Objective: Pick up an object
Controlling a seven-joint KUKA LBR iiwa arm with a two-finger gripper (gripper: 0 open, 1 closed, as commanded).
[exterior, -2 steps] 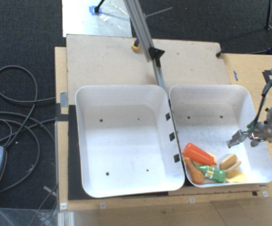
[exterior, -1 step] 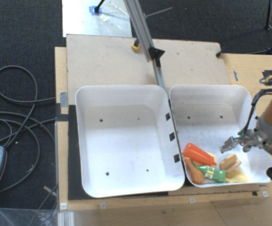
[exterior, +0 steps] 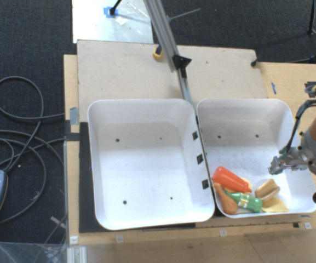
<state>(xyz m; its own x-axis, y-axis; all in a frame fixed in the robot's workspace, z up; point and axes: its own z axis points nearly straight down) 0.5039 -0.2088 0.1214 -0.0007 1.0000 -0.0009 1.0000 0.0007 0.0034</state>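
Gripper (exterior: 281, 164) hovered in the right bin (exterior: 240, 114), grip state unclear, just beside the bun (exterior: 267, 189); toys lay piled in the near corner, likely next target.

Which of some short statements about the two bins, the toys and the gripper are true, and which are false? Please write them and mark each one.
1. All the toys lie in the right bin. True.
2. The gripper holds the hot dog bun. False: it is above the right bin, beside the bun, with nothing seen between its fingers.
3. The orange carrot lies near the divider between the bins. True.
4. The green toy lies in the left bin. False: it lies in the right bin, at the near edge.
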